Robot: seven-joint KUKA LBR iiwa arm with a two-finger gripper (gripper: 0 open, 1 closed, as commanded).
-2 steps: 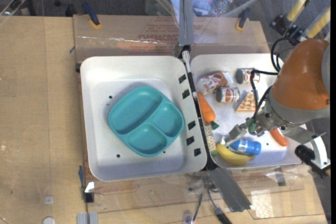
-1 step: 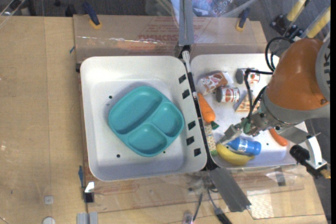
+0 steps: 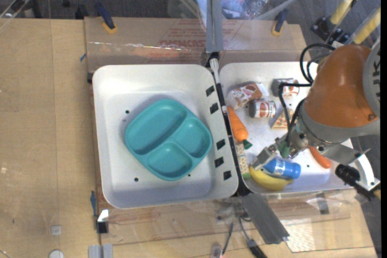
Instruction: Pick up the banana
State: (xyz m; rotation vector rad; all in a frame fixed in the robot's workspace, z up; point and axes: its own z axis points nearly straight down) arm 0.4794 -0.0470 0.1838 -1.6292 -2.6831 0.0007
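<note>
The claw (image 3: 279, 151) hangs low in the right bin (image 3: 266, 71), grip hidden, I cannot tell. Just under it lie a blue bottle (image 3: 283, 168) and the banana (image 3: 266, 179). A carrot (image 3: 237, 124) lies beside; the left bin (image 3: 106, 130) holds a teal tray (image 3: 167, 139).

Teal tray (image 3: 168, 139) in L bin (image 3: 109, 130)

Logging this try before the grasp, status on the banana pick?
Tool low in right bin, just above banana. Banana at near edge, not seen held. Blue object lies on it; carrot further back.
</note>
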